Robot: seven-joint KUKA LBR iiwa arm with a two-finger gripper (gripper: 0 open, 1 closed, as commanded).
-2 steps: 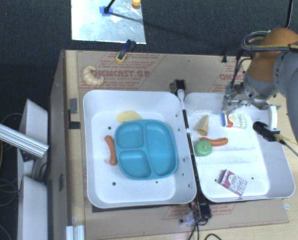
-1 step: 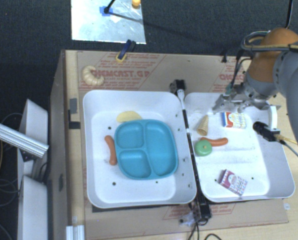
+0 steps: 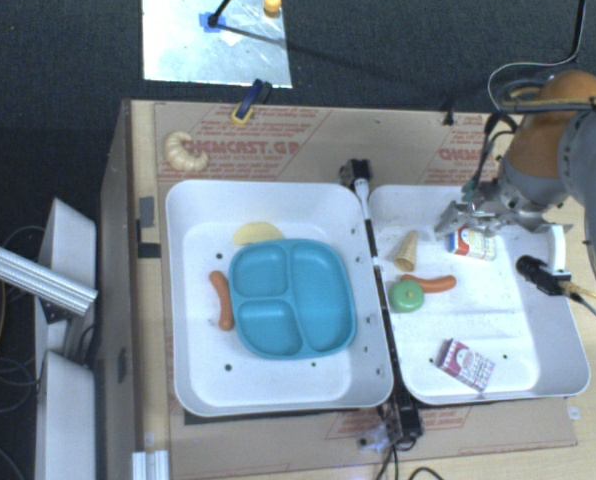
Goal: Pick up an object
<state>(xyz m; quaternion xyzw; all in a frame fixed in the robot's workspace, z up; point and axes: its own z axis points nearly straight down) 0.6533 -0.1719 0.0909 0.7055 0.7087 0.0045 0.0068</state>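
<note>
Whether the gripper's [image 3: 470, 220] jaws are apart or together cannot be told; it hangs over a small red-and-white carton [image 3: 475, 243] in the right bin [image 3: 568, 353], the carton's long axis running roughly left-right, near a cone [image 3: 407, 250].

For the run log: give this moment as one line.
arm: over right bin | gripper: above small carton | grasp: unclear | left bin: blue tray, untouched
</note>
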